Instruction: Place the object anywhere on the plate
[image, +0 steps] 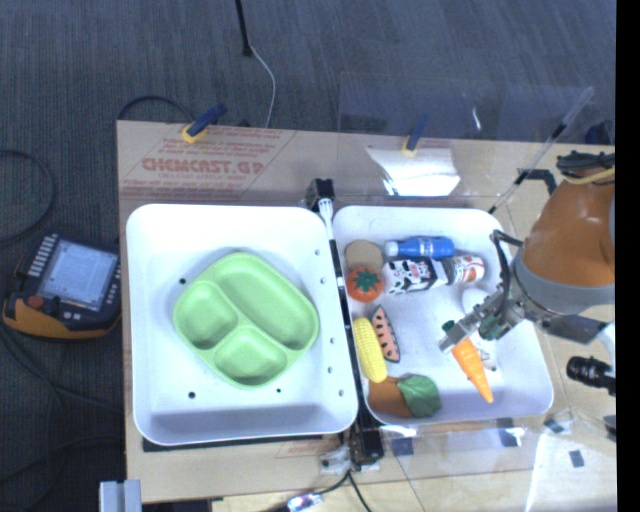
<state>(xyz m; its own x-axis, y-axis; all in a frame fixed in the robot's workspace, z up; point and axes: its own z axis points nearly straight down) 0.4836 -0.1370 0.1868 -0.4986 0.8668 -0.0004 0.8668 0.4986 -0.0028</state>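
Jaws (470, 335) low in right bin (520, 395), directly over the carrot (472, 367); grip state could not be told. Carrot lay on the bin floor. Likely the picking stage. Next: lift, then carry left to the green plate (247, 318).
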